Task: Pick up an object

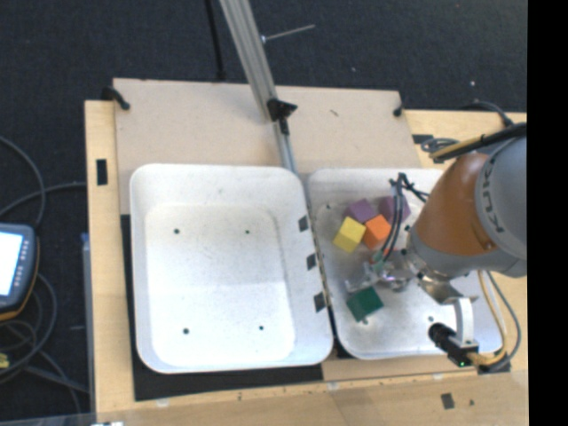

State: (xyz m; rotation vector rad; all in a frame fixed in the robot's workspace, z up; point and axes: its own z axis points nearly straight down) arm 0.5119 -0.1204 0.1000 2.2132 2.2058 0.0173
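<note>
In the right bin (390, 344) lie a yellow block (350, 233), a purple block (362, 210), an orange block (378, 229) and a green block (364, 303). The first three are clustered together near the bin's far left part. My gripper (376, 278) reaches down from the right, between the orange block and the green block, its tip just above the green one. The wrist and cables hide how the fingers stand. No block shows between them.
The left bin (222, 269) stands beside the right one, sharing a raised middle edge. A slanted metal pole (257, 60) rises behind the bins. The arm's orange band and grey body (470, 211) cover the right bin's right side.
</note>
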